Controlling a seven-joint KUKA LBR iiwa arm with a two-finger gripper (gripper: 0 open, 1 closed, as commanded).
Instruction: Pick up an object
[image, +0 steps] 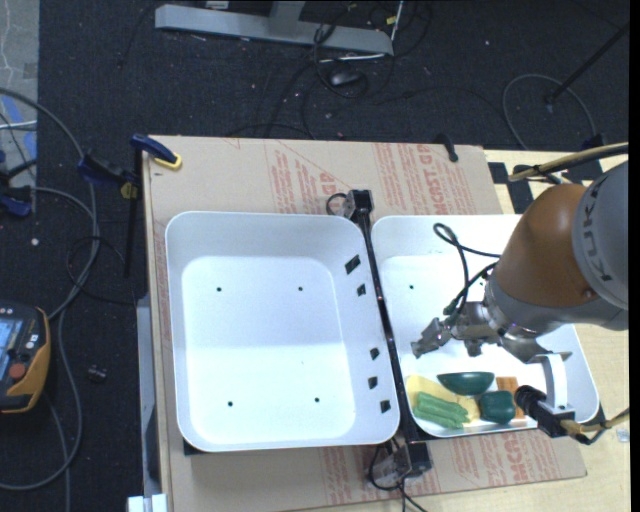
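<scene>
On the left of the desk (250, 165) sits the left bin (262, 330), its white floor bare apart from a few dark specks. Across the black divider between the two, the right bin (420, 260) carries all the candidates for picking, bunched in its near corner: a pale yellow piece (427, 386) just beside the divider, a ribbed green object (441, 409) lying in front of it, a dark teal bowl-shaped piece (467, 381) next to that, a green block (497, 405) further right and a small orange item (507, 384) behind the block. The hand (437, 338) hangs above the bin floor just behind this cluster, pointing toward the divider, with nothing visible between its fingers; whether it is released or clenched I cannot tell from this slant. The arm (560, 260) looms over the right side of the bin. The step in hand looks like the approach, with no grasp made yet. The next move likely calls for shifting toward the near corner and descending over one object, cleanly separated from its touching neighbours
</scene>
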